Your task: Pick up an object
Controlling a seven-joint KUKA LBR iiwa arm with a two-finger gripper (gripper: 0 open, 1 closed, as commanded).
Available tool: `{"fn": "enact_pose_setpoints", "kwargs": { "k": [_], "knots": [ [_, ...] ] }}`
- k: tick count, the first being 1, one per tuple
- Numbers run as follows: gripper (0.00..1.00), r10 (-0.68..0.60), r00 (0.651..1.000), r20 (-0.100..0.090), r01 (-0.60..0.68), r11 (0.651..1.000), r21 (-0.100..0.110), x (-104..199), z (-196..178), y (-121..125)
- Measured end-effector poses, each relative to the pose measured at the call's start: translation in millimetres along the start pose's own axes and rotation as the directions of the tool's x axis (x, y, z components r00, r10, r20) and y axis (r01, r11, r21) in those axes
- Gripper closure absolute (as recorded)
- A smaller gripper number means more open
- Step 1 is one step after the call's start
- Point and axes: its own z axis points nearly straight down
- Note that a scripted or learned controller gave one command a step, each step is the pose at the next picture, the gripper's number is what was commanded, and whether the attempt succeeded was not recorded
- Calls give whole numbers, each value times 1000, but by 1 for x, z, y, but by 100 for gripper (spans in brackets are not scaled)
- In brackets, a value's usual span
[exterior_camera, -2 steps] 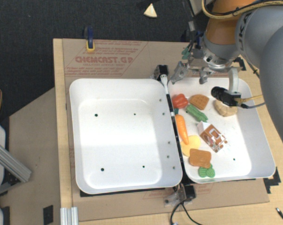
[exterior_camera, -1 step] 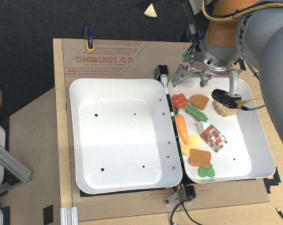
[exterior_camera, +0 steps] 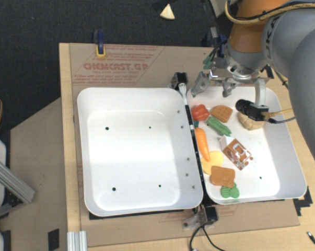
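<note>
Hand (exterior_camera: pixel 211 91) sits over the far edge of the right bin (exterior_camera: pixel 282 156), near its far-left corner, hanging off the grey arm w/ the orange band. I read it as released: fingers (exterior_camera: pixel 198 86) spread apart, nothing btwn them. It's up above the bin's rim, not touching any of the items as far as I can tell.

All pickable stuff is in the right bin, mostly along its left side. Nearest the hand: a red pepper (exterior_camera: pixel 200 112), close to the wall shared w/ the left bin (exterior_camera: pixel 131 150). Just beside it on the right, a tan-orange piece (exterior_camera: pixel 222 113). A green pod-like item (exterior_camera: pixel 218 125) lies at a slant just below those two. An orange carrot (exterior_camera: pixel 201 143) runs along the shared wall, lengthwise. At its near end a yellow item (exterior_camera: pixel 213 159), partly under the carrot's tip, can't tell exactly. A brown-and-white packet (exterior_camera: pixel 236 153) lies tilted next to the yellow one, toward mid-bin. Nearer the front: an orange-brown chunk (exterior_camera: pixel 222 175), w/ a small green leafy piece (exterior_camera: pixel 230 192) touching its near edge.

Both bins rest on the desk (exterior_camera: pixel 126 67), a brown board w/ red print; blue-yellow clamp (exterior_camera: pixel 99 42) on its far edge.
</note>
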Motion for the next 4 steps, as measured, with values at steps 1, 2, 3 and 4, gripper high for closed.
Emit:
{"fn": "enact_pose_setpoints", "kwargs": {
  "k": [1, 2, 3, 4],
  "knots": [
    [0, 8, 1000, 13, -8, 1000, -13, 94, 69, -20],
    [0, -3, 1000, -4, 3, 1000, -21, 137, -92, 4],
    [0, -4, 1000, -1, 4, 1000, 9, 217, 110, -14],
    [100, 0, 1000, -1, 0, 1000, -1, 213, 89, -10]
  ]
}}
